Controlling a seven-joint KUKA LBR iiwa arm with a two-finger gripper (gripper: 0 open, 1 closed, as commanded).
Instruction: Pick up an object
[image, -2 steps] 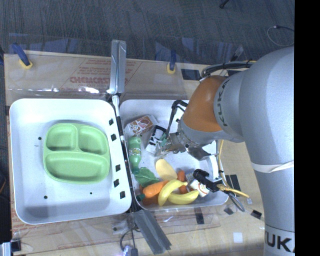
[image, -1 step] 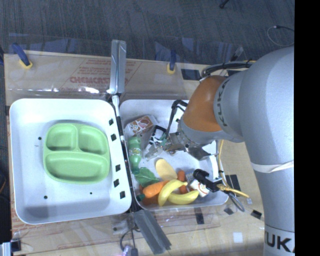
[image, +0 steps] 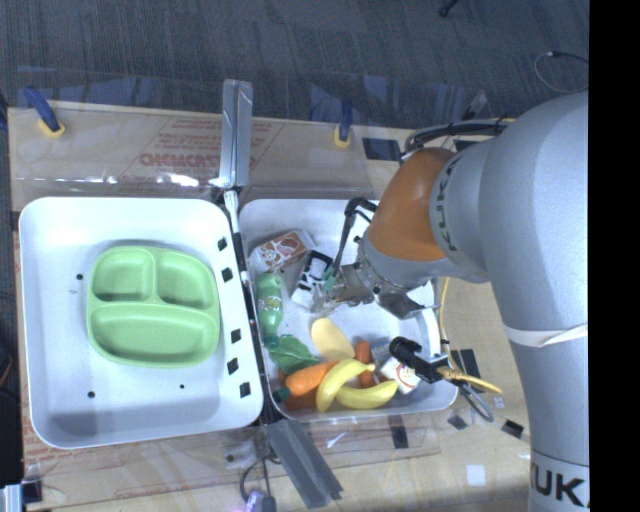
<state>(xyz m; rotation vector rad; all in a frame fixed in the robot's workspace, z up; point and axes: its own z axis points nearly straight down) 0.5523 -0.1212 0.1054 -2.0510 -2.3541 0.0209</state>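
Claw (image: 335, 285): I see it low in the right bin (image: 300, 215), grip unclear.
Left bin (image: 50, 300): green tray (image: 155, 303).
Below claw: banana (image: 352, 385), carrot (image: 306, 378).

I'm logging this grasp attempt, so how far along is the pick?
Done: the arm has reached over the right bin, and its gripper sits low among the items, near a small packet. In hand: nothing visibly held. Left: the grasp and lift; the bananas, carrot and green bottle lie in the bin.
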